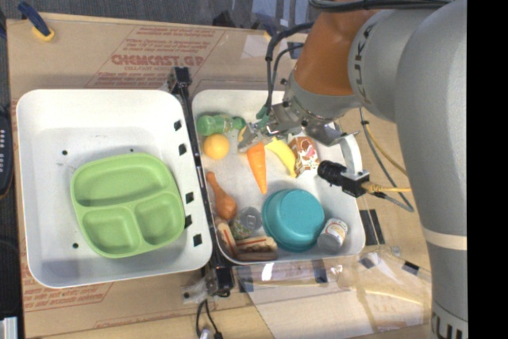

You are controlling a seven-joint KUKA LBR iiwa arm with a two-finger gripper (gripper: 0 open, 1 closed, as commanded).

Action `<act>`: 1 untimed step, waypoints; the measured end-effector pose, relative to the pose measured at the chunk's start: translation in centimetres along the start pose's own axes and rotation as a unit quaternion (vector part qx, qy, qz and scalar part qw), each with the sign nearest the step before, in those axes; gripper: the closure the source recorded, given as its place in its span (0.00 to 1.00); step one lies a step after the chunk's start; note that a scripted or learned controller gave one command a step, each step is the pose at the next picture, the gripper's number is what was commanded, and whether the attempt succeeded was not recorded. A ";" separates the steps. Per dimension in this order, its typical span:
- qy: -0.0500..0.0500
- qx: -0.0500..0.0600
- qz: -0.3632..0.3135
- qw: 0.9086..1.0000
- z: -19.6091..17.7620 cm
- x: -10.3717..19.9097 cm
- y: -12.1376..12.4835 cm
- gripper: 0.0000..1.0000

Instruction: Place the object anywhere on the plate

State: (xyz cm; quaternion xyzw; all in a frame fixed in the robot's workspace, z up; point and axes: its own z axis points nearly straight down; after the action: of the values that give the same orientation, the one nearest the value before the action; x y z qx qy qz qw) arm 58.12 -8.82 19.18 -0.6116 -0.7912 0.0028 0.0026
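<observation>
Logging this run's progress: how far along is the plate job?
Nothing is done yet: the green plate in the left bin carries no object. In hand: the tool is down in the right bin above the carrot. Left: grasp, carry, place.

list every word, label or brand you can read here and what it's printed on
"CHEMCAST GP" in red on the cardboard sheet under the bins; the smaller red lines around it are too blurred to read.
"KUKA", partly visible, on the grey arm by its orange band.
Print on the snack packet and the small can is too small to read.
</observation>
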 end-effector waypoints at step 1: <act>0.002 0.002 0.062 0.998 0.1 8.6 -2.5 1.00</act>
State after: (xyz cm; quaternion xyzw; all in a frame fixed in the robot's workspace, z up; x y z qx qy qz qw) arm 53.51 -1.13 19.06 -0.6598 -0.7514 0.0030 0.0048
